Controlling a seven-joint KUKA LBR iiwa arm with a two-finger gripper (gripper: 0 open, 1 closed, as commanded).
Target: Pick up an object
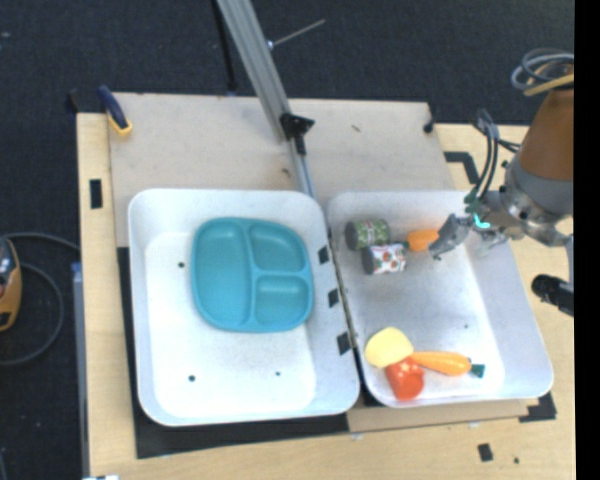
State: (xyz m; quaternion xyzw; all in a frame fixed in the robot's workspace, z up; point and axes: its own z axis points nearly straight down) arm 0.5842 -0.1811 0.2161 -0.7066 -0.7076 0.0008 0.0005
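The right bin [500,313] holds several small items. A green can [367,233] lies at its far left, with a white patterned cup [385,259] just in front of it. A small orange piece [422,239] sits to their right. Near the front edge are a yellow round piece [388,347], a red piece [406,379] and an orange carrot [442,363] with a green tip. My gripper [466,238] hangs low over the bin's far right part, right beside the small orange piece. Nothing is visibly held.
A blue divided plate [252,273] lies in the left bin [160,368]. A grey metal pole [255,58] slants across the back of the bench, ending above the wall between the bins. Cables [485,163] run along the arm at the right.
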